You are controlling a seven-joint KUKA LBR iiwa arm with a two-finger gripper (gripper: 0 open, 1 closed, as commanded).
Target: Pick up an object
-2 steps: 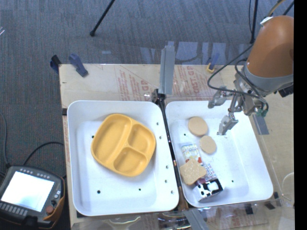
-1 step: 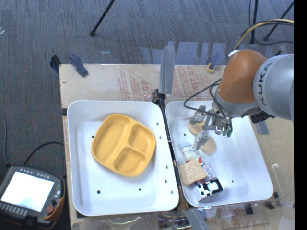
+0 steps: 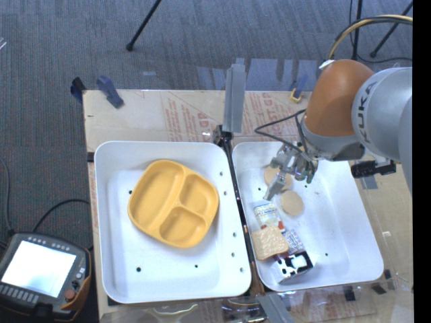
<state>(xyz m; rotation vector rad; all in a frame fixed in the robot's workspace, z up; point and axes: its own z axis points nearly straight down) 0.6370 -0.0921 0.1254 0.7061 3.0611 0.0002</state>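
Note:
My gripper (image 3: 287,177) hangs over the back left part of the right bin (image 3: 350,241), open, with nothing between its fingers. One fingertip (image 3: 273,191) points down toward a small white packet (image 3: 266,214). A tan round disc (image 3: 292,203) lies just right of that fingertip. A second tan disc (image 3: 271,175) is partly hidden under the gripper. Nearer the front lie a slice of toast (image 3: 269,243), a small wrapper (image 3: 293,238) and a black-and-white object (image 3: 295,264).
The left bin (image 3: 114,268) holds a yellow divided plate (image 3: 174,202). A grey upright post (image 3: 234,103) stands behind the wall between the bins. The arm's orange band (image 3: 337,99) looms over the right bin's back edge. A teach pendant (image 3: 40,271) lies on the floor at the lower left.

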